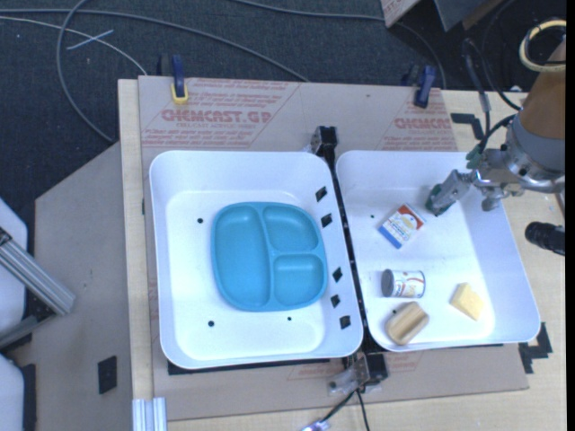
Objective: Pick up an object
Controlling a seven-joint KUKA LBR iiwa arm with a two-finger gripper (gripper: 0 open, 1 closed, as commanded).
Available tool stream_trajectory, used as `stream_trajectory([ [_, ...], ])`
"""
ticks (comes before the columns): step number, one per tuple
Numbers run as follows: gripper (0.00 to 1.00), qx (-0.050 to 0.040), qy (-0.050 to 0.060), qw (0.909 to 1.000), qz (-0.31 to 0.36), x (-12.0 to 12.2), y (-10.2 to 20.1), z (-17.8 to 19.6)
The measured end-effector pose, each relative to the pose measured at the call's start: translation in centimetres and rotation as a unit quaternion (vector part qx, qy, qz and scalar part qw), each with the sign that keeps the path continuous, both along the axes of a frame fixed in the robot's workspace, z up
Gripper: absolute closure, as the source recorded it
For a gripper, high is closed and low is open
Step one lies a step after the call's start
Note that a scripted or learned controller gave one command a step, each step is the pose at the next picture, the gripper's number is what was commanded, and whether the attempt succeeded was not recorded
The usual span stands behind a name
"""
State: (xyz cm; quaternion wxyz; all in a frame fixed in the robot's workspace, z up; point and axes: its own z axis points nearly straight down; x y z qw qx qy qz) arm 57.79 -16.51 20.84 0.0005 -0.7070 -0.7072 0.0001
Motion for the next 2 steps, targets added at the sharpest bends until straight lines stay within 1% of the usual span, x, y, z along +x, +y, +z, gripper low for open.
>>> stream_trajectory([
  [1, 0.0, 0.0008, 0.002, 1.0, 0.0, -0.3, 0.3, -4.3],
  [2, 0.0, 0.0012, 0.003, 1.0, 0.0, -1.3, 0.4, -10.0],
])
